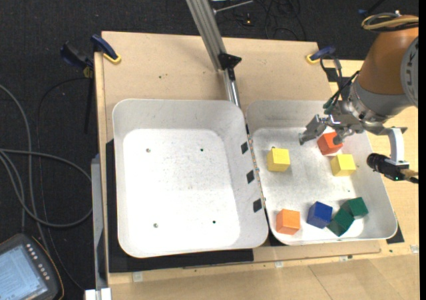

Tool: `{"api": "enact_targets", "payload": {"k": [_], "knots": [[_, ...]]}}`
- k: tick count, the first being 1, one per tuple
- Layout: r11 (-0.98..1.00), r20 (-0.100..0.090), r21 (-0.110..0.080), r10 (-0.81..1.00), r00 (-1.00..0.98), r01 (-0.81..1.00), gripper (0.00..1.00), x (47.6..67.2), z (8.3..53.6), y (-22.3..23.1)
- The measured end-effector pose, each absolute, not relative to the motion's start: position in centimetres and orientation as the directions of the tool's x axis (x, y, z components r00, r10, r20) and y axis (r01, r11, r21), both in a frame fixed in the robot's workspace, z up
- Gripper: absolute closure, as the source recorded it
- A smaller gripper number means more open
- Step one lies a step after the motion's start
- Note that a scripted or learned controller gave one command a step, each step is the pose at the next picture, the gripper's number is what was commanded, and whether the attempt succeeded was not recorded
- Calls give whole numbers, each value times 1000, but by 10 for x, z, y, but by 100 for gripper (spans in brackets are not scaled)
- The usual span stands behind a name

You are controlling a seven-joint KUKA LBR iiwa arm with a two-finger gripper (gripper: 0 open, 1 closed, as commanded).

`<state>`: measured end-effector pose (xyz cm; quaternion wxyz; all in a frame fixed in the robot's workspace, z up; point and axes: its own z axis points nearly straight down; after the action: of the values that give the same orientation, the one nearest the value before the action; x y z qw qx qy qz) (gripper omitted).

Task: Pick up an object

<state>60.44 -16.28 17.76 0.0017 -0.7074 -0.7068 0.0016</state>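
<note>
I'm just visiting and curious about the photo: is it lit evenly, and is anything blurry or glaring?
Camera view: lighting is soft and fairly even; the white bins look bright without harsh glare. Blocks such as the yellow cube cast only faint shadows. The picture is slightly grainy, and the gripper above the red-orange block looks a little soft.

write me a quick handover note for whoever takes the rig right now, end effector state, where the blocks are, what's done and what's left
End effector: low in the right bin, at the red block, which sits between its fingers; not clear if it is gripped or lifted.

Blocks, all in the right bin: yellow block near the middle, a second yellow block just below the red one, orange block, blue block and two green blocks along the near edge.

Done: arm brought to the red block.
Left: confirm the grasp and lift it clear.
</note>
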Motion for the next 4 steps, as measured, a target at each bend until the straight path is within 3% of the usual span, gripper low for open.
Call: {"api": "enact_targets", "payload": {"k": [1, 2, 3, 4], "knots": [[0, 0, -4, 1000, 0, 1000, 0, 609, 133, -161], [-1, -1, 2, 1000, 1, 1000, 100, 610, 147, -162], [1, -2, 6, 1000, -1, 1000, 100, 603, 196, -158], [2, -1, 3, 1000, -2, 1000, 100, 604, 207, -158]]}}
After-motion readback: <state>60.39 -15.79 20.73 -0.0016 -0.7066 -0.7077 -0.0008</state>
